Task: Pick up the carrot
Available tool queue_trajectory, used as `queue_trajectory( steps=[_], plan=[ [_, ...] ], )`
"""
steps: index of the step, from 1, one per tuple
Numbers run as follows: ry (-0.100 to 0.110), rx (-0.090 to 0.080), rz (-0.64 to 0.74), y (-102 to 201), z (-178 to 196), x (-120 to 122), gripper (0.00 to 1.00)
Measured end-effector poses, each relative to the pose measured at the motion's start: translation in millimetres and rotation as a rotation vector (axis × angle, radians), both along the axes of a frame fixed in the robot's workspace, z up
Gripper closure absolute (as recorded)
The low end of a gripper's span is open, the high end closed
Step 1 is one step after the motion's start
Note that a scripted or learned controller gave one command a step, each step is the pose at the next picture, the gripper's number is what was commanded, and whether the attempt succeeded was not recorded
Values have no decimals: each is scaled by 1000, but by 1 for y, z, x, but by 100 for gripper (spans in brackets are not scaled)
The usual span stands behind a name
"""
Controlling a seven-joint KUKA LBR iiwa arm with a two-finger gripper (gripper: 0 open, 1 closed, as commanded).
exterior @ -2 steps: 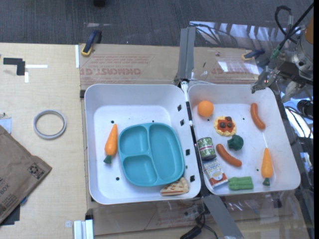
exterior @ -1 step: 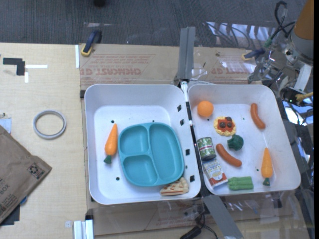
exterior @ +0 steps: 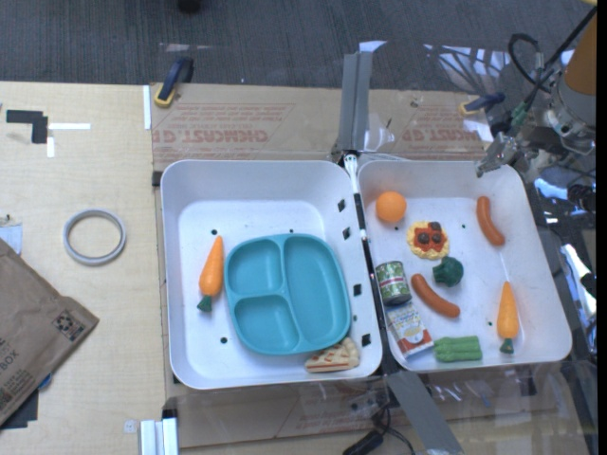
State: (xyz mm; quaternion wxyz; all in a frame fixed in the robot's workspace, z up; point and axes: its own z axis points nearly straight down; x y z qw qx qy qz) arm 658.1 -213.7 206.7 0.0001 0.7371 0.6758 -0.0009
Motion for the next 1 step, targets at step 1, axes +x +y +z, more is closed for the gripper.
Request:
queue_trajectory(
  steps=[1],
  plan=[
    [1, 2, -105, 71, -8, -6, 0]
  ],
)
